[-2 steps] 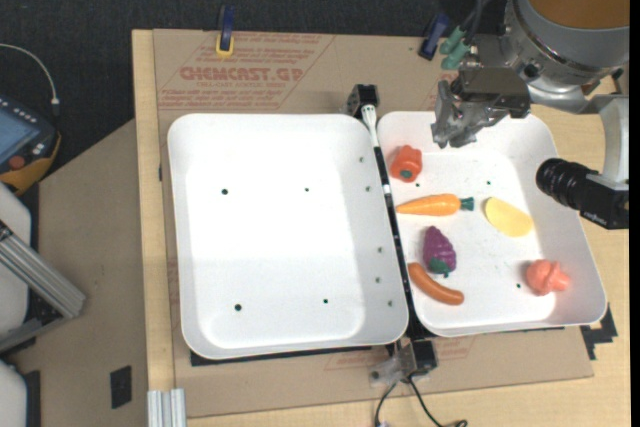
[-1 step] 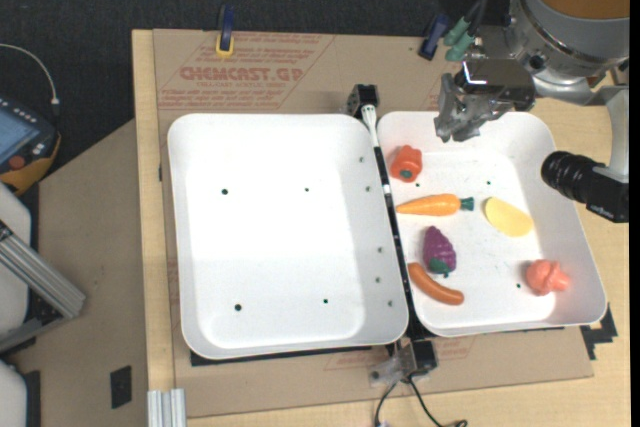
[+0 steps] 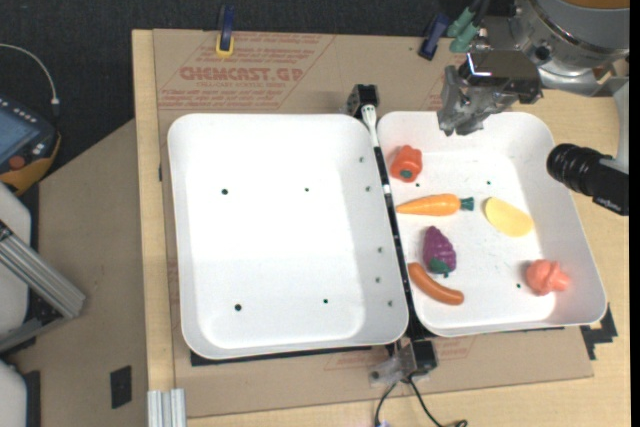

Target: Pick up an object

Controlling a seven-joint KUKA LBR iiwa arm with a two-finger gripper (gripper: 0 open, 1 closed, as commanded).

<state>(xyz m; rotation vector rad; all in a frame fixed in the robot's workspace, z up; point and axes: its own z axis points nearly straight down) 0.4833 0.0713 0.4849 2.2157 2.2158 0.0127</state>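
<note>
Nothing had been lifted: the gripper (image 3: 462, 123) was seen at the upper edge of the right bin (image 3: 575, 260), its grip state undeterminable; the carrot (image 3: 432, 206) lay untouched.

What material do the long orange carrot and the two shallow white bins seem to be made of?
The long orange carrot with a green end looks like moulded plastic: uniform colour, smooth matte surface, toy-like shape. The two shallow white bins, left and right, appear to be thin formed plastic, with rounded corners, curled rims and a soft sheen. Neither can be confirmed by look alone.
</note>
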